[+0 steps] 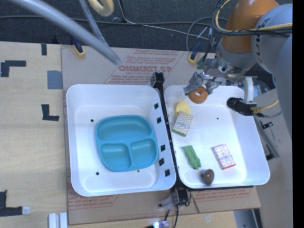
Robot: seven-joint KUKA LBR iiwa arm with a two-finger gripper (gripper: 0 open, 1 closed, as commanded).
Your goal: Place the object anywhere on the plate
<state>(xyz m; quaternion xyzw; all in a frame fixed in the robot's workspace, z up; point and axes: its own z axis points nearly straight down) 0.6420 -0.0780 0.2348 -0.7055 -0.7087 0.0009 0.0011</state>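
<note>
A blue sectioned plate (126, 142) lies in the left bin (76, 127). My gripper (199, 88) hangs over the back edge of the right bin (242, 132), its fingers shut on a small orange-brown round object (198, 95) lifted above the bin floor. Below it in the right bin lie a yellow piece (183, 108), a pale speckled packet (182, 124), a green block (192, 156), a red-and-white patterned box (223, 156) and a dark brown lump (207, 176).
The black divider clips (161, 122) run between the two bins. A grey pole (57, 18) crosses the upper left. Cables and yellow clamps (193, 57) sit behind the bins on the cardboard sheet.
</note>
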